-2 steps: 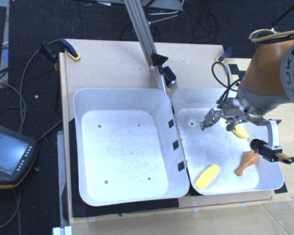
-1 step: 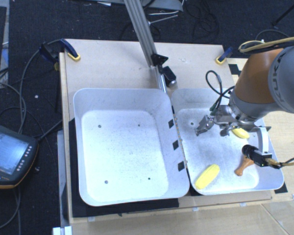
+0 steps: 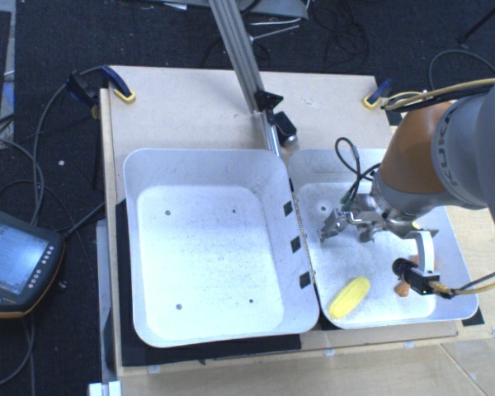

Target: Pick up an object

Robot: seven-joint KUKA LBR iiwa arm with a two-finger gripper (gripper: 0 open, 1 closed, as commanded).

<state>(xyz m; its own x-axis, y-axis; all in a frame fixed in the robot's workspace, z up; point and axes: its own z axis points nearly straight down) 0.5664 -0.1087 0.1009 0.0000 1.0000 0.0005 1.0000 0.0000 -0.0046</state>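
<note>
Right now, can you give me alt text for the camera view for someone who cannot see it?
A grey arm's tool hangs over the right shallow white bin, above and left of a yellow corn-shaped object lying near its front edge. The left shallow white bin sits alongside.

Wooden bench (image 3: 190,110) bearing two white bins (image 3: 206,246)

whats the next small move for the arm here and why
Probably shift the gripper toward the near edge of the right bin and lower it over the yellow object. The gripper sits above bare bin floor with nothing seen between its fingers, and the yellow object lies apart from it, near the front of the same bin.
</note>
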